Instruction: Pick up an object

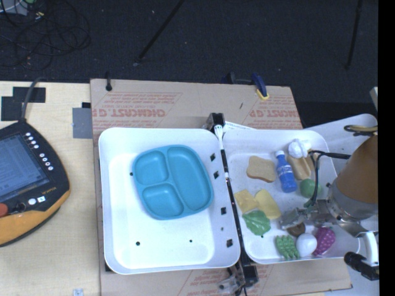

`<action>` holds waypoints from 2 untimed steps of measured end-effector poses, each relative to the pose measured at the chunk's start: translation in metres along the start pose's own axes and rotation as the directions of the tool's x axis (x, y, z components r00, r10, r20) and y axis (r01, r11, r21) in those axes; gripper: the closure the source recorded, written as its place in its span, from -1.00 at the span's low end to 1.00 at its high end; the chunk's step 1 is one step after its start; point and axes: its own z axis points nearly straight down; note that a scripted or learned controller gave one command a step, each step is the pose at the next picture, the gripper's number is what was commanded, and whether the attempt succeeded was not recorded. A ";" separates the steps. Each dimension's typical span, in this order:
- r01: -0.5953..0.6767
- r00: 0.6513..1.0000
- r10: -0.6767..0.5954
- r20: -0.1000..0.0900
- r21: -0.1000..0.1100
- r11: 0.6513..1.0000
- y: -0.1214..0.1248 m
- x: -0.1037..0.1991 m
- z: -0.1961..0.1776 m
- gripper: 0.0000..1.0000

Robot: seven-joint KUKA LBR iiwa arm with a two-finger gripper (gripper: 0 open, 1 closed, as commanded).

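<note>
Crowding the near end of the right bin (259,137) is a jumble of toy food: a purple grape bunch (325,239), a white egg-like ball (306,245) touching it, and a green spiky piece (286,246) just beside the ball. Any of these could serve as the task's object, and the claw (307,216) hangs just behind this cluster, over a small brown piece (296,229). Its metal parts blur into the clutter, so I cannot tell whether the claw is apart or together, and nothing is seen gripped in it. The arm (358,174) comes in from the right of this bin, its orange band above the wrist, presumably lowered there because the pile is densest at that spot.

Farther from the claw lie a green leafy piece (257,221), two pale yellow slices (258,201), a green ball (307,188), a blue bottle (285,171) and a tan bread slice (261,169) (all loose, none stacked neatly). Left of the right bin sits the left bin (117,227), bearing a blue divided plate (172,181), likely a drop-off place. Beyond both bins a cardboard sheet (185,106) covers the desk (55,264), with a control pendant (24,180) far to the left.
</note>
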 end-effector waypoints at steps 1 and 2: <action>0.008 1.000 -0.008 0.001 -0.004 1.000 0.002 0.087 -0.002 -1.00; 0.001 1.000 -0.001 -0.003 0.001 1.000 0.002 0.085 -0.011 1.00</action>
